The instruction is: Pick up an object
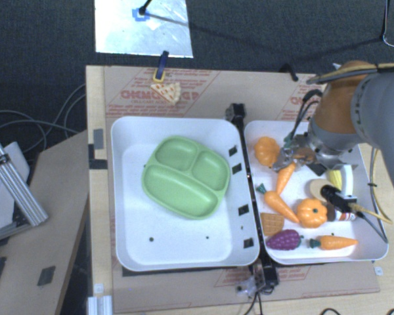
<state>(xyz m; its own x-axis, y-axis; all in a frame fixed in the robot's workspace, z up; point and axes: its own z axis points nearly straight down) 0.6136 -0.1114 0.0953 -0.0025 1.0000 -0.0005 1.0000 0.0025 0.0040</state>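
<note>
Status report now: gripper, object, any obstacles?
Gripper low in right white bin, fingers unclear. Upper orange plastic carrot just below it, not seen held. Round orange fruit and second carrot crowd close.

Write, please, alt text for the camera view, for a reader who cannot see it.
A grey robot arm reaches from the right, its gripper low over the right bin, by the top end of a carrot among toy food: more carrots, a pumpkin, grapes. The left bin holds a green divided plate.
</note>
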